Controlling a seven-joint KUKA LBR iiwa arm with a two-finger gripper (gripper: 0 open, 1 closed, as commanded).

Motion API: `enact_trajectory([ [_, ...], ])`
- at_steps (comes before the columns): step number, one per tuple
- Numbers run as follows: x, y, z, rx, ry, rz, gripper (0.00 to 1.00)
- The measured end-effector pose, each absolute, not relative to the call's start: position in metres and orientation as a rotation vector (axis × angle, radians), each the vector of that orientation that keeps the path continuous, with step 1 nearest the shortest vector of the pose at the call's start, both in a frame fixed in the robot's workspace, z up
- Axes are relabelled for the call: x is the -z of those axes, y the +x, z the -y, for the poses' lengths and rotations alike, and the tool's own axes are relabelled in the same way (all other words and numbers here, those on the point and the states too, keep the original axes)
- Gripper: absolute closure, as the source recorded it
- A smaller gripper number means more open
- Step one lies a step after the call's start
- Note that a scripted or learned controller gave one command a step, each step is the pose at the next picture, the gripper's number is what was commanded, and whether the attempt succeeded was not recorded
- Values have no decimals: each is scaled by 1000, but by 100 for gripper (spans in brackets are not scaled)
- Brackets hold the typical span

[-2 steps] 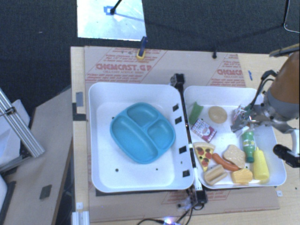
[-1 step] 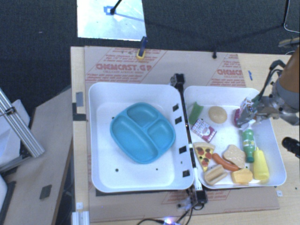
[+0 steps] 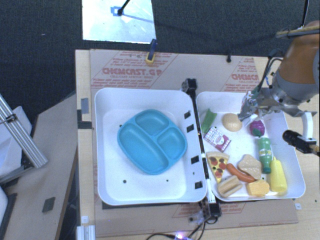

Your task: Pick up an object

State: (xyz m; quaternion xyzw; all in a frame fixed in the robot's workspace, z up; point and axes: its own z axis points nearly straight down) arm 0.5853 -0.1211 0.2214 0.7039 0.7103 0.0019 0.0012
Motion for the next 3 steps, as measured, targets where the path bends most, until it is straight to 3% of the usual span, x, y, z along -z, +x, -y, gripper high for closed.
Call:
enact_trajectory([
  [1, -233, 620, 84, -6, 2210, -2228, 100],
  [2, -217, 652, 37, -5, 2210, -2230, 100],
  [3, -226, 652, 34, -3, 2213, -2226, 100],
])
